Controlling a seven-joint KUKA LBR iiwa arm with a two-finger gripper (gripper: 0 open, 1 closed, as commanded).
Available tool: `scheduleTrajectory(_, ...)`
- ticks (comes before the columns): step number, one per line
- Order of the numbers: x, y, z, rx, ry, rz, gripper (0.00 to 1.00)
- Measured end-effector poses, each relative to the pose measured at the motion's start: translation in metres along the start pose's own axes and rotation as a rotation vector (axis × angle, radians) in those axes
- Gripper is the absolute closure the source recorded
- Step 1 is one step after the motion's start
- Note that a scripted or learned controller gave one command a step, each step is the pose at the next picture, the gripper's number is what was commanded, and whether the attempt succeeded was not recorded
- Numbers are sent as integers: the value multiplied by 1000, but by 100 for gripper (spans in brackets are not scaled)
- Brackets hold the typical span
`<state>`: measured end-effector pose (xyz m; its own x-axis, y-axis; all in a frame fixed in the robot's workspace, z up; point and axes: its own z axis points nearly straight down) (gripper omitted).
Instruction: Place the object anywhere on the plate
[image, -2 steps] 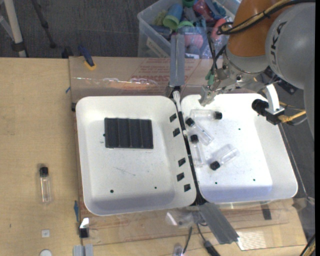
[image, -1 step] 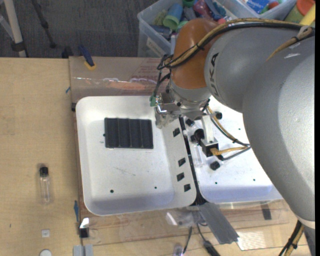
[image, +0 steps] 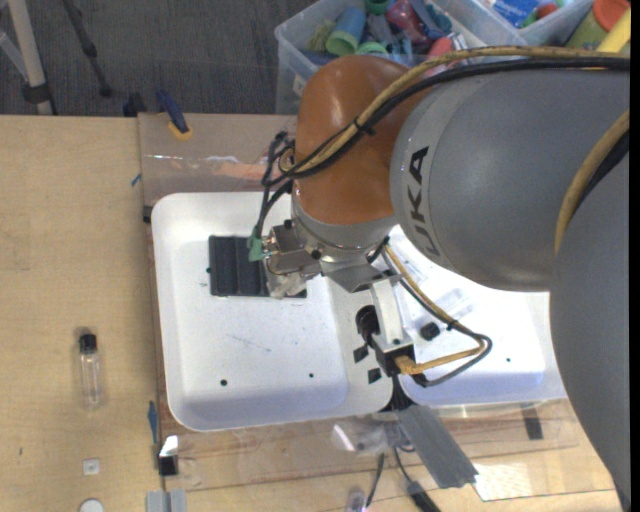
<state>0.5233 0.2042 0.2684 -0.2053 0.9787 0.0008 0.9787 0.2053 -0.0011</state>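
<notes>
The light wooden bench (image: 60, 220) bears two shallow white bins, the left bin (image: 190, 380) touching the right bin (image: 520, 370), with a small clear vial (image: 90, 368) lying on the wood well left of the left bin.

The grey arm (image: 500, 170) is reaching in from three o'clock, its bulk filling the upper right and running off the edge at four o'clock. The orange band (image: 345, 140) is sitting above the wrist, toward twelve o'clock of centre, with black and yellow cables looping over it. Below it the wrist is pointing steeply down, and the gripper (image: 283, 262) is hanging at its nine o'clock side, low, just left of centre. A yellow cable is curling out toward five o'clock.
</notes>
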Motion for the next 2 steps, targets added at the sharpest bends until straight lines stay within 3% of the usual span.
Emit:
scheduleTrajectory(1,17,-42,77,3,-1,198,100)
scheduleTrajectory(2,16,-39,177,-9,6,464,100)
